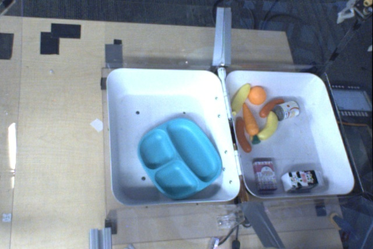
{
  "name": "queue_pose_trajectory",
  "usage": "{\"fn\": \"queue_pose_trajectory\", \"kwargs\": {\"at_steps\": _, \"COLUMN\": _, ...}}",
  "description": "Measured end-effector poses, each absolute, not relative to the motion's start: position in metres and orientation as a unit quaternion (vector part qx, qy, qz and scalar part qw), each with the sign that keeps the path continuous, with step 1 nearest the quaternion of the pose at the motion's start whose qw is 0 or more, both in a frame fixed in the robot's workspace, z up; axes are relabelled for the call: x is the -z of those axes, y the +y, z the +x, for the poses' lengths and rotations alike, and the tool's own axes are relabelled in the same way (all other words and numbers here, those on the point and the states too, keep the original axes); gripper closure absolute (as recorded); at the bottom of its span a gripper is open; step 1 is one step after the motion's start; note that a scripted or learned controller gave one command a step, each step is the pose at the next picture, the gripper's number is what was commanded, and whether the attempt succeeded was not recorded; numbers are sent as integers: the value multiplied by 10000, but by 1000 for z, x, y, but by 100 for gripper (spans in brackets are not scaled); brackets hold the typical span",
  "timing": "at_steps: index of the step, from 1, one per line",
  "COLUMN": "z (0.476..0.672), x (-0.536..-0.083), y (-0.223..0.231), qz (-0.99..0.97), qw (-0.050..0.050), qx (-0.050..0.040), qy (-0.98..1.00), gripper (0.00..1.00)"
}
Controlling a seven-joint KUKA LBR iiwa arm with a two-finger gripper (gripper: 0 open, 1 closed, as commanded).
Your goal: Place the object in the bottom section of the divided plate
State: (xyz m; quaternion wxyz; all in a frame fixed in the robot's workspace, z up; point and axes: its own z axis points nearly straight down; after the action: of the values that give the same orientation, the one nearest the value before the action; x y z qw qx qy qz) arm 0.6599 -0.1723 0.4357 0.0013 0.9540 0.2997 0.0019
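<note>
A blue divided plate (180, 157) lies in the left bin (128, 96), towards its front. It has three sections: a large one on the right, a small one on the left and a small one at the bottom, all bare. The right bin (326, 143) holds the loose objects: a yellow banana (240, 96), an orange (257, 95), a carrot (250, 119), a red sausage (271, 105), a second banana (269, 126) and a brown sausage (243, 136), clustered at the bin's back left.
A small white can (288, 109) lies beside the red sausage. A dark purple box (264, 175) and a black-and-white carton (300, 179) sit at the right bin's front. A metal post (222, 38) stands behind the wall between the bins.
</note>
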Motion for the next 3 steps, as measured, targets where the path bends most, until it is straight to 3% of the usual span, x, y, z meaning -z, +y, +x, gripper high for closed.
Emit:
{"fn": "queue_pose_trajectory", "kwargs": {"at_steps": 1, "z": 630, "x": -404, "y": -154, "qz": 9415, "qw": 9, "qx": -16, "qy": 3370, "gripper": 0}}
{"fn": "queue_pose_trajectory", "kwargs": {"at_steps": 2, "z": 658, "x": -436, "y": -98, "qz": 9498, "qw": 8, "qx": -26, "qy": 3128, "gripper": 0}}
{"fn": "queue_pose_trajectory", "kwargs": {"at_steps": 3, "z": 658, "x": -435, "y": -23, "qz": 9233, "qw": 3, "qx": -17, "qy": 3841, "gripper": 0}}
